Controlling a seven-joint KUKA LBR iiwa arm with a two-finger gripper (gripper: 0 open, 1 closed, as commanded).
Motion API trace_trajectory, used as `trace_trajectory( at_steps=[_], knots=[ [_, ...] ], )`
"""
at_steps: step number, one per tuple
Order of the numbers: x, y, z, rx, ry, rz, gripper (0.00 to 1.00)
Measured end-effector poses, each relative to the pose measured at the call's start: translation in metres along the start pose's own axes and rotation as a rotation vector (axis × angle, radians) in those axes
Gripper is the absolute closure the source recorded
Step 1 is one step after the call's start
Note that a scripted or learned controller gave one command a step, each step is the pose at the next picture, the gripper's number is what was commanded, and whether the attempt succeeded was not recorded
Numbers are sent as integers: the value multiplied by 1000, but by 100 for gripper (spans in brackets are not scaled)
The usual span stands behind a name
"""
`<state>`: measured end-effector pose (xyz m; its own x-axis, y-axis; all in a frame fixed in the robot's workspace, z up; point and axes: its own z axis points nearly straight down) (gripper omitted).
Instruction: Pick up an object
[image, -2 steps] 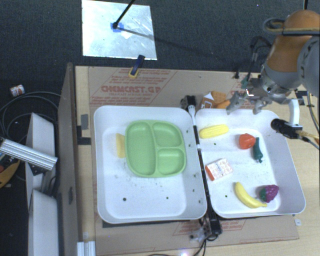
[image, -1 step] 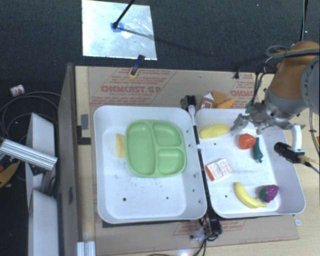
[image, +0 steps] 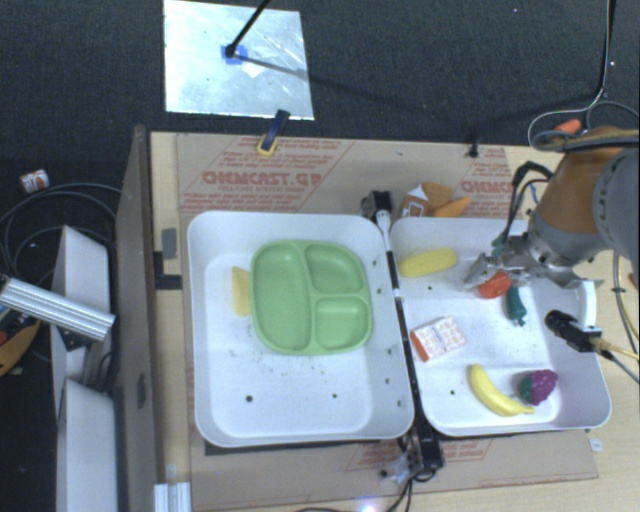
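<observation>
Orange-red toy (image: 493, 287) lies at the gripper (image: 484, 272), right of frame centre, just lower right of its tips; jaws' state I cannot tell.

We note a rounded grey arm (image: 612, 205) with a broad orange band, black cables looped alongside, metallic gripper (image: 487, 268).

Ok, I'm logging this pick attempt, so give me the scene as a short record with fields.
left bin: green divided plate, a yellow piece by the plate's left edge
right bin: yellow corn-like item, orange-red item, dark green item, red-and-white box, banana, purple grapes
gripper: low over the orange-red item, grasp not discernible
arm: enters from the right
</observation>
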<state>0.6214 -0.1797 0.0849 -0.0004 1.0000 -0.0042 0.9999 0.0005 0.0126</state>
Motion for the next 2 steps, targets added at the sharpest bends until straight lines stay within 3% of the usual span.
trace_trajectory(
  at_steps=[1, 2],
  knots=[
    [2, 1, -14, -1, 1, -3, 100],
    [45, 40, 0, 6, 4, -8, 100]
  ],
)
